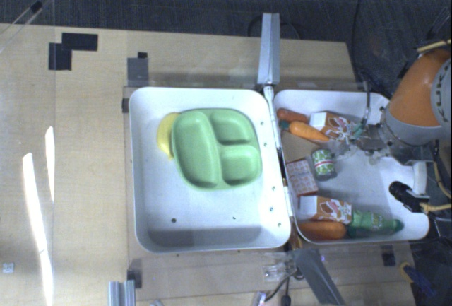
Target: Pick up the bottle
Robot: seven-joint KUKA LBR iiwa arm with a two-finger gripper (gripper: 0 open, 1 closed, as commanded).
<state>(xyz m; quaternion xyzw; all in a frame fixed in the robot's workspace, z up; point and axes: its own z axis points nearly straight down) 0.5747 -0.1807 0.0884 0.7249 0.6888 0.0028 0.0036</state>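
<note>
Nearest the camera, along the near wall of the right-hand shallow white bin (417,230), lies the green plastic bottle (373,222) on its side, its length running left to right. Just left of it, touching or almost touching, sits an orange carrot-shaped toy (323,230), and just behind that a small printed snack packet (329,209) with a white end. Further back in the same bin, near the middle, stands a small green-labelled can (324,163), with a flat pink-and-white card (299,177) to its left against the dividing wall. At the far left corner lie two more orange carrot-shaped toys (308,131), one behind the other, beside a white and red wrapped packet (332,124).

The grey arm with its orange band (422,96) reaches in from the right over the far side of this bin. Its two-finger gripper (357,136) hangs near the wrapped packet and the can, well apart from the bottle; whether its pincer is wide or narrow I cannot tell, as the tips blur into the clutter.

In the left-hand shallow white bin (162,227) a pale green divided plastic tray (215,148) rests toward the far side, partly covering a yellow object (164,135) at its left edge
</note>
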